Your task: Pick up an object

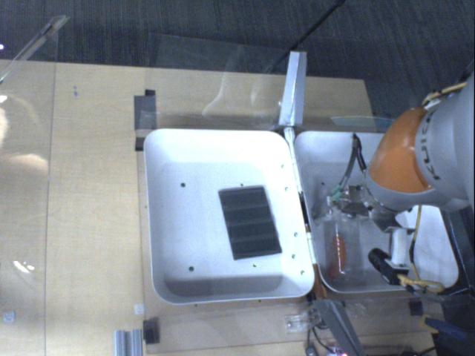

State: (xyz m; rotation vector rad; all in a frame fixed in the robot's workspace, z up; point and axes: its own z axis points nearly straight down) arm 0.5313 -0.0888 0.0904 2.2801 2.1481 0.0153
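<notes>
From my feed, the bench is pale wood, lit evenly from above. Beyond its far edge I see dark grey carpet with a fine ribbed weave. A clear panel lies over the bench's left part, catching soft white glare. Another clear sheet stands at the far edge, with a metal post just right of it. Small black brackets sit on the bench near that sheet's left end, and another bracket sits at the near edge.
</notes>
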